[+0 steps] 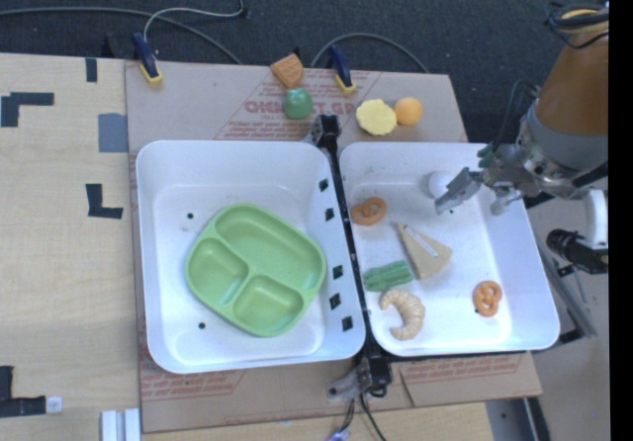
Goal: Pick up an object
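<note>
The right bin [524,261] holds an orange ring [369,211], a tan wedge [426,251], a green piece [387,276], a pale croissant-shaped piece [403,314], an orange pretzel [486,298] and a small white object [437,181]. My gripper [473,203] hangs over the bin's upper right part, just right of the white object. It is open, with nothing between its fingers.
A green divided plate [255,269] lies in the left bin [158,231]. Behind the bins on the cardboard sit an orange block [287,69], a green ball [297,104], a yellow piece [376,117] and an orange ball [407,111]. Clamps and cables run along the back.
</note>
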Controlling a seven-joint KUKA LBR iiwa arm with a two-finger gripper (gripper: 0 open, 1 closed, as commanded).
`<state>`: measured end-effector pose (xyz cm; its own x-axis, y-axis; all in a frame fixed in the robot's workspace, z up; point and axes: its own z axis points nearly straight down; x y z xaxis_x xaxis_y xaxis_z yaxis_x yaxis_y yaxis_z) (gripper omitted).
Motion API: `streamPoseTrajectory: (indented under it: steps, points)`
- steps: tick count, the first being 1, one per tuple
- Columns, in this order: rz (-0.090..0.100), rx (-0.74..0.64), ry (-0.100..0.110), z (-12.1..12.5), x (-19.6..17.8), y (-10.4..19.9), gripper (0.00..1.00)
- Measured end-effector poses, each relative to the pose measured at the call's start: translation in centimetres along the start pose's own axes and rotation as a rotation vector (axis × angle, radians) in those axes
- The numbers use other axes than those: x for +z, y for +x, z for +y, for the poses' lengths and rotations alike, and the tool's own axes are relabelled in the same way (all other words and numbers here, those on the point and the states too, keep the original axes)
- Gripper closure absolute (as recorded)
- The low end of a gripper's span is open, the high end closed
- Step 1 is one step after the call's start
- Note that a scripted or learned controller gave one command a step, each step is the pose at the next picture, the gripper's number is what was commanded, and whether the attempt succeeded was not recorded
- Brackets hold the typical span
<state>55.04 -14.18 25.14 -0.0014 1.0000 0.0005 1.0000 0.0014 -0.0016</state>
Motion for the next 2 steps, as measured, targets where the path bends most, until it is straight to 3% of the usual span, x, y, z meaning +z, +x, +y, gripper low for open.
streamPoseTrajectory:
  steps: [1,2]
  points:
    - [0.0,0.001,0.002,1.1,10.9,0.9,0.0]
    - [-0.005,0.001,-0.009,0.4,16.4,-1.1,0.0]
